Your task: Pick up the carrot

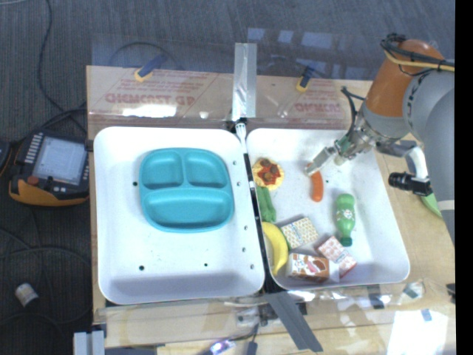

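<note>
A: Where is the carrot?

B: In the right bin, lying on the white floor a little toward twelve o'clock from that bin's middle. It is small, orange, and lies nearly along the twelve-to-six line.

A: And the hand?

B: Just at twelve o'clock from the carrot's upper end, reaching in from the three o'clock side. Its grey fingers point toward eight o'clock. They seem slightly spread, with nothing between them. Whether a fingertip touches the carrot I cannot tell; it is very close.

A: What does the arm look like?

B: The arm is grey, with the orange band at about two o'clock from the hand.

A: What else lies in that bin?

B: A green bottle stands at four o'clock from the carrot, near it but apart. A round pizza-like toy sits at nine o'clock from the carrot, by the bin's left wall. Below that, a green cucumber-like piece, then a banana toward six o'clock. A patterned box lies beside the banana, and two more small cartons crowd the five o'clock corner.

A: And the left bin?

B: It holds a blue divided tray, set toward twelve o'clock of its middle. Both bins rest side by side on the surface, edges touching.
</note>
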`<action>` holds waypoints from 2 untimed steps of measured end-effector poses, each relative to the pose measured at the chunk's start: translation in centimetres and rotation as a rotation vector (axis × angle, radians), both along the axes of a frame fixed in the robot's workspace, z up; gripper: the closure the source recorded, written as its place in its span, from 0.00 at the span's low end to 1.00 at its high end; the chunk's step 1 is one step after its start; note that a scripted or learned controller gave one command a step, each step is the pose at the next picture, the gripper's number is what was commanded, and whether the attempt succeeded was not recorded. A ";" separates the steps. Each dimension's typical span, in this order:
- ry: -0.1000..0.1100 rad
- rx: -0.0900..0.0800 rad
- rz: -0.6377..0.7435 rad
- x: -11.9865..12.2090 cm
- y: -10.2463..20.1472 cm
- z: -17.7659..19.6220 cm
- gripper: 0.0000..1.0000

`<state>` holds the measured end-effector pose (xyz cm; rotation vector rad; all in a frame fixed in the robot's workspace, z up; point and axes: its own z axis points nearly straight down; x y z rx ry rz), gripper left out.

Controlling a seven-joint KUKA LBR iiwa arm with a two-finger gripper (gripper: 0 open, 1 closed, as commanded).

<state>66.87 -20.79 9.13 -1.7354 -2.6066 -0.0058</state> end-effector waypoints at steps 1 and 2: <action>-0.014 -0.015 0.073 -2.1 1.6 -0.2 0.00; -0.003 -0.003 0.275 -0.8 -0.7 -0.1 0.00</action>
